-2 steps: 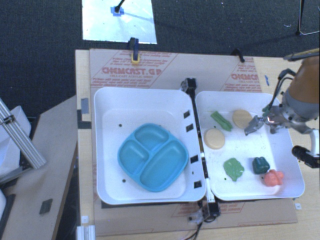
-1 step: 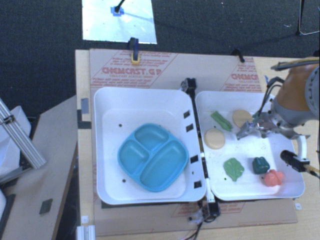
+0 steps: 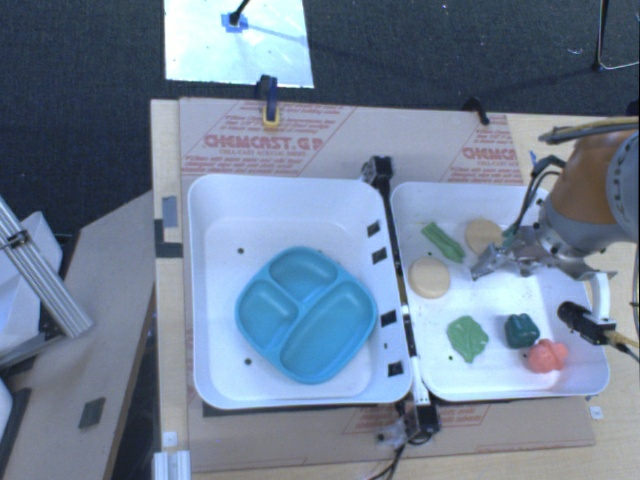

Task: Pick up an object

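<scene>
The right bin [image 3: 580, 378] holds several small toys. A tan disc [image 3: 482, 234] and a long green piece [image 3: 441, 241] lie toward its back. A cream disc [image 3: 430, 277] rests near the left wall. Along the front sit a leafy green piece [image 3: 467, 337], a dark green pepper [image 3: 521, 330] and a pink-orange lump [image 3: 545, 356]. My gripper [image 3: 487, 263] hangs low over the bin's middle, just in front of the tan disc and right of the cream disc. Nothing shows held in it.
The left bin [image 3: 215, 268] holds a blue divided plate [image 3: 305, 313]. A black clamped divider [image 3: 390, 268] runs between the two bins. The arm's grey and orange wrist [image 3: 590, 203] covers the right bin's back right corner.
</scene>
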Action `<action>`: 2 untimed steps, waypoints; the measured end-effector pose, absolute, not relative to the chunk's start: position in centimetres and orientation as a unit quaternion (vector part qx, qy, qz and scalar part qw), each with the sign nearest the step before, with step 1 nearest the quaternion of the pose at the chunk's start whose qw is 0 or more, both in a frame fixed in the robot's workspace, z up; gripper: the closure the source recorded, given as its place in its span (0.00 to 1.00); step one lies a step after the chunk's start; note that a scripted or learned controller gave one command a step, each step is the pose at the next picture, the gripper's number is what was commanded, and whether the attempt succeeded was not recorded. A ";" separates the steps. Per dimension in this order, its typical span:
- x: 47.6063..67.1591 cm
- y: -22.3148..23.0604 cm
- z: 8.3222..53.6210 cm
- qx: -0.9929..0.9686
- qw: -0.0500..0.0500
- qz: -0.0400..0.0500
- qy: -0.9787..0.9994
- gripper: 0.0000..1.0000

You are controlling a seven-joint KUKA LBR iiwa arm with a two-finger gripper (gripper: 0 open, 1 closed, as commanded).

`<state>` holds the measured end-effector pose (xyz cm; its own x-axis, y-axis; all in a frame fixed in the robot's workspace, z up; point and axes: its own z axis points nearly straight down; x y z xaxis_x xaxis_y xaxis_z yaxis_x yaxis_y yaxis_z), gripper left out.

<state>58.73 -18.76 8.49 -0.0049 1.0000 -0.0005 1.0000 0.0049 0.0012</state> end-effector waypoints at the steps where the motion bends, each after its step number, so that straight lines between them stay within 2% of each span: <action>1: 58.8 -18.8 9.6 0.705 0.002 0.001 0.709 1.00; 2: 58.2 -18.9 14.3 0.707 0.002 0.001 0.708 1.00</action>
